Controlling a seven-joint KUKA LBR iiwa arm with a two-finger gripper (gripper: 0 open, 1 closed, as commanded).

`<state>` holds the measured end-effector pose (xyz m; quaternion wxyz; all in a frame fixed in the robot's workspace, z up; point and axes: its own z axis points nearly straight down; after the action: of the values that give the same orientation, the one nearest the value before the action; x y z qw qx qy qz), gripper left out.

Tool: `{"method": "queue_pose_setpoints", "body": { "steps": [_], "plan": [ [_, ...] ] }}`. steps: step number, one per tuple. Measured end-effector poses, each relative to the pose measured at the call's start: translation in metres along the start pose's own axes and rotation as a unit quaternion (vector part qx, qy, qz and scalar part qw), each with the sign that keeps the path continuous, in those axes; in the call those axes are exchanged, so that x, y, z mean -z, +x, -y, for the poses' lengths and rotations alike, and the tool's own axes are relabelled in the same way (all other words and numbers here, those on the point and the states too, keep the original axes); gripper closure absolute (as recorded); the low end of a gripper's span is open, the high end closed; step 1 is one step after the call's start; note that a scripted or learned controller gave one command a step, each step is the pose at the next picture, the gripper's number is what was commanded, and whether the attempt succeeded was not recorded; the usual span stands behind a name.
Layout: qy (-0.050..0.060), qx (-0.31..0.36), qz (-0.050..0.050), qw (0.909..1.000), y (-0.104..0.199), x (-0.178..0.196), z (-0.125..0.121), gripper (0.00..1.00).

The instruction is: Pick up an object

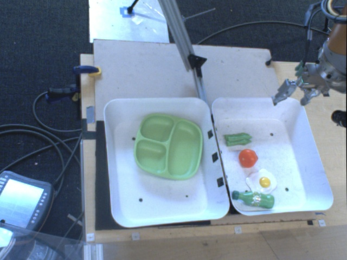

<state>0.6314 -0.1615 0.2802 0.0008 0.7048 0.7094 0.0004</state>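
Observation:
In the right bin [303, 140] lie a green bean pod [237, 139], a red tomato [248, 157], a fried egg [263, 181] and a green bottle [255, 199] on its side near the front edge. My gripper [294, 93] hangs above the bin's far right corner, open, with nothing between its fingers. It is well clear of all the objects, up and to the right of the bean pod.
The left bin [119, 194] holds a light green divided plate [168, 146]. A grey pole [176, 23] slants across the back board. Cables and a tablet [19, 196] lie on the floor at the left.

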Motion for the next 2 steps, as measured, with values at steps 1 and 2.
{"method": "queue_pose_setpoints", "body": {
  "steps": [1,2],
  "plan": [
    [0.000,0.000,0.000,1.0000,0.000,0.000,0.000,0.00],
    [0.002,0.001,0.000,1.0000,0.010,-0.051,-0.001,0.00]
  ]
}}
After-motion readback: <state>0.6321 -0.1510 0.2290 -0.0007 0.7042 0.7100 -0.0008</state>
